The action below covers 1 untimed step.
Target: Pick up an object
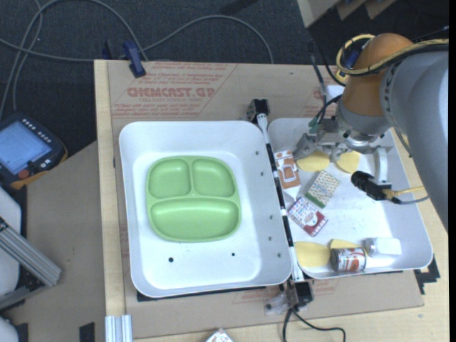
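Over the right bin (410, 223), toward its twelve o'clock end, the arm (370, 77) is reaching down from the right, and the gripper (329, 144) is hanging low above a pale yellow piece (313, 163) and a second yellow piece (348, 162) beside it. Its dark wrist hardware is covering the tips, so how far the pincer is parted, and whether it is gripping anything, cannot be told from this slant.

Candidates for the pick are lying scattered across that bin: an orange-and-white packet (288, 170) at nine o'clock from the gripper, a speckled card packet (323, 187) just toward six o'clock, a red-and-white packet (308, 214) below that, then a yellow wedge (311, 254), a small can (348, 259) and a white tube (385, 246) near the six o'clock rim. The left bin (135, 212) is holding a green divided tray (192, 198).

By my reading, the arm is working through the descent-and-grasp step over the yellow pieces. The next move is calling for a firm closure on one of them, then a straight lift to prove the hold.
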{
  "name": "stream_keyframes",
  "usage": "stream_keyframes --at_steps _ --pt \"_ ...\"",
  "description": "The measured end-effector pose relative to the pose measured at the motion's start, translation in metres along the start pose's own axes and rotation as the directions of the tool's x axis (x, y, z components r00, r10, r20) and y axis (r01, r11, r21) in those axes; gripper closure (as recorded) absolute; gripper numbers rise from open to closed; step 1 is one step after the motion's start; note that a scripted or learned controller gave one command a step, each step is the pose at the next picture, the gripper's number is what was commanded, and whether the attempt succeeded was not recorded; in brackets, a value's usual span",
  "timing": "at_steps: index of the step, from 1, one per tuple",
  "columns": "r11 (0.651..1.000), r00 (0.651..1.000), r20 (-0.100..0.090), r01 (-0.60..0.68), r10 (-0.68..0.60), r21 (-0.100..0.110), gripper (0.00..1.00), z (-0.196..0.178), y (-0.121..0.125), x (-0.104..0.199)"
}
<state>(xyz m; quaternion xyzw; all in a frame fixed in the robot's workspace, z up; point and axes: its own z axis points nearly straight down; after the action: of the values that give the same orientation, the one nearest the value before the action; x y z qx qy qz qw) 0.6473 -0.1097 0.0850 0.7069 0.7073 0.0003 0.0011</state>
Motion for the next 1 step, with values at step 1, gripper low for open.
stream_keyframes --at_steps 1 --pt "1.0 1.0 -0.001 -0.001 0.001 0.004 0.0 0.0002 -0.0089 0.0009"
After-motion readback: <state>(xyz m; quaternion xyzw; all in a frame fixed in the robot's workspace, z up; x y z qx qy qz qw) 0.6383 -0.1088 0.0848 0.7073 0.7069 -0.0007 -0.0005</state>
